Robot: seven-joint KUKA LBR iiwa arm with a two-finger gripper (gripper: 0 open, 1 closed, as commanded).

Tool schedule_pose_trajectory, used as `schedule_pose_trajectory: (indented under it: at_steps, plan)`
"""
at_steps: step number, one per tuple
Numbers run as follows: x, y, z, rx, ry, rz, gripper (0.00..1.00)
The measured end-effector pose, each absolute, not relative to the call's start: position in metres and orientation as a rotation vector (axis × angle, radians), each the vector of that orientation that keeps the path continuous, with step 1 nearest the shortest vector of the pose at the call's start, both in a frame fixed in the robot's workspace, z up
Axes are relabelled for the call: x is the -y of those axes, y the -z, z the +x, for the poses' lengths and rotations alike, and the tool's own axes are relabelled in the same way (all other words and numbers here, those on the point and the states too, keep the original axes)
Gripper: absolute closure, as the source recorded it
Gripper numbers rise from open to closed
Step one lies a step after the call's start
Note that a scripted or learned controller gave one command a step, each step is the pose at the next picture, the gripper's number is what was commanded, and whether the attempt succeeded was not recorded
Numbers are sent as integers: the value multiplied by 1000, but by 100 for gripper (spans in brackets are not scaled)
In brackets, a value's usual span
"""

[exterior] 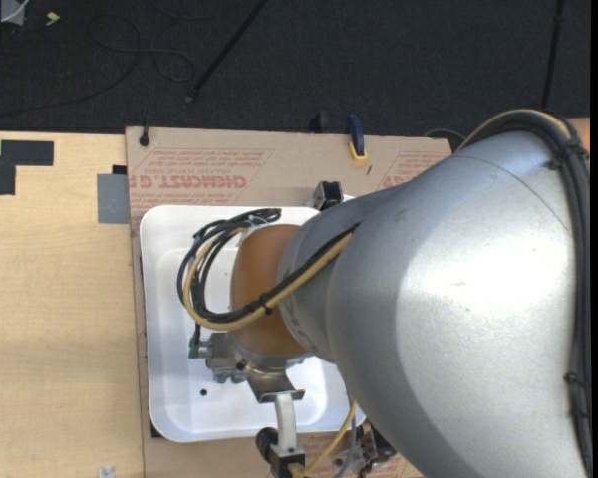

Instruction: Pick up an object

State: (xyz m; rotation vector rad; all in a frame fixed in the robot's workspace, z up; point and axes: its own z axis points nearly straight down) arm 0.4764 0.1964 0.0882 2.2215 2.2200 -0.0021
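Nearest us, the big grey metal arm (458,307) with its orange band (259,287) and looped black and yellow cables (214,267) reaches in from the right and covers most of the shallow white plastic bin (169,386). We cannot tell how its fingers stand, and we make out no object to pick. Beyond lie brown printed cardboard sheet (229,167) and pale wooden table (50,317).
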Motion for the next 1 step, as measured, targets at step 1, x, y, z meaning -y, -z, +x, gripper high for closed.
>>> schedule_pose_trajectory:
  at_steps: [1]
  plan:
    - [-227,-88,476,-2221,4,2222,100]
